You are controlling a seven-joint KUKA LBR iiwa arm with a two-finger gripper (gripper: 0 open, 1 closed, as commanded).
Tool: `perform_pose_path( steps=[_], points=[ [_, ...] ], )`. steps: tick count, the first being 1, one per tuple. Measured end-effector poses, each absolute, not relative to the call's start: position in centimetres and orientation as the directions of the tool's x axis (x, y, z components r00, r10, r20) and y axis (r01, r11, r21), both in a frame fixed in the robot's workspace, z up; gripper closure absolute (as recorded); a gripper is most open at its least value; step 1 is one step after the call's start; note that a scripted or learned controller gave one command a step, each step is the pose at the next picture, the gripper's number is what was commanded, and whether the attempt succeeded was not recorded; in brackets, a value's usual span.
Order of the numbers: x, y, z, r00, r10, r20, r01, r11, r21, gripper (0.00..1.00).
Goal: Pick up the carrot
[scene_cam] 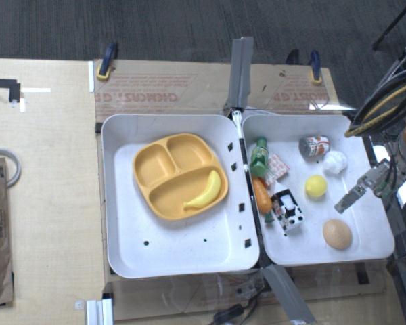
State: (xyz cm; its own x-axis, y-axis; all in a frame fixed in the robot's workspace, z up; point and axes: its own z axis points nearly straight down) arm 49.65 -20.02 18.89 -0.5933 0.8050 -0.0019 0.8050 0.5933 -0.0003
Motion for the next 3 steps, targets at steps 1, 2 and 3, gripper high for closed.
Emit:
perform_pose_path(
  steps=[1,2,3],
  points=[
    [49.7,-20.1,19.8,-0.592,0.806,-0.004,0.806,0.592,0.000,1.00],
    [49.7,-20.1,19.8,-0.592,0.806,-0.004,0.806,0.592,0.000,0.00],
    [47.8,-22.2,16.1,-0.722,0.691,-0.001,0.691,0.722,0.000,0.00]
  ],
)
